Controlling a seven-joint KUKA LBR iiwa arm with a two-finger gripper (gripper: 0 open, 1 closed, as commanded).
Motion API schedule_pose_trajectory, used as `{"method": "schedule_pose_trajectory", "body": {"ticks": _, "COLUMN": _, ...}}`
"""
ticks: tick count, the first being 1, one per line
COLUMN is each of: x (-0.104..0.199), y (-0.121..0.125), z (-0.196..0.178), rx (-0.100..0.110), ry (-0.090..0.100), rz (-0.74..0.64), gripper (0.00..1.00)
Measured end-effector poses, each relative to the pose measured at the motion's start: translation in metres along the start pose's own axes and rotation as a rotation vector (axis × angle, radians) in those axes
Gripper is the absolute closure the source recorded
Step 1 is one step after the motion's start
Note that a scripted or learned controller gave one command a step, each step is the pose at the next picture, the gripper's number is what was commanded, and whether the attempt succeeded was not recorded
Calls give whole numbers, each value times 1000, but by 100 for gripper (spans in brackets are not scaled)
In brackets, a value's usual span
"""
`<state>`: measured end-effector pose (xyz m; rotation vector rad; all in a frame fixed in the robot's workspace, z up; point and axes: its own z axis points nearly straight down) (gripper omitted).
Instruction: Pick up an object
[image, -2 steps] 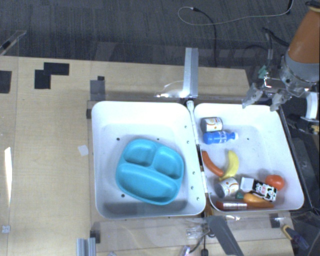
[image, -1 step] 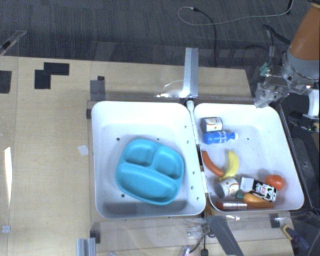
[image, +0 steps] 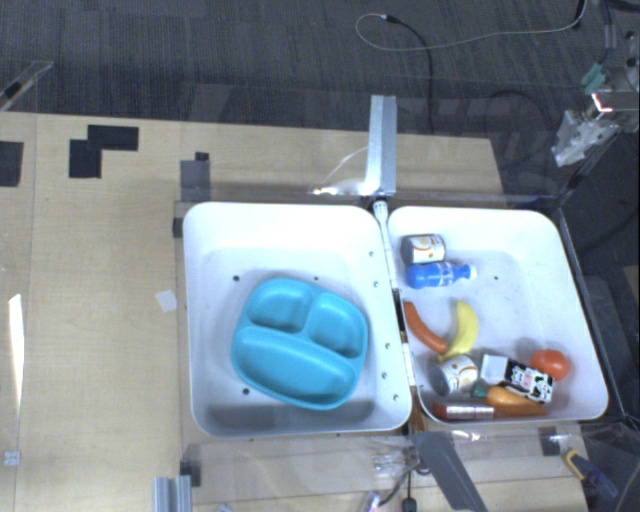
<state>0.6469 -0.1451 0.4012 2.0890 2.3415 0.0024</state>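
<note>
**Op A:** Log entry, remote station. I see the gripper at the far upper right, beyond the back right corner of the right bin, over dark floor and well apart from everything in the bins. It shows as a small pale grey shape at a tilt. Spread or pressed together: I cannot tell at this size. Nothing visible in its grasp.

**Op B:** Noted. Candidates for the pick?

**Op A:** All still in the bins. The left bin holds a blue divided plate, lying flat, near the middle. In the right bin, a small labelled can sits near the back left, a blue bottle on its side just in front of it. Further forward, a banana touches a red-orange sausage shape. Along the front wall: a round tin, a black-and-white carton, an orange ball and a carrot, crowded together.

**Op B:** Surroundings?

**Op A:** The tan bench has black squares at its upper left. A grey metal post stands behind the seam between the bins. Beyond the bench, a thin cable loops across the dark carpet.
</note>
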Motion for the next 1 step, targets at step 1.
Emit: {"method": "schedule_pose_trajectory", "body": {"ticks": 1, "x": 19, "y": 4, "z": 7, "rx": 1, "ry": 1, "rz": 57, "gripper": 100}}
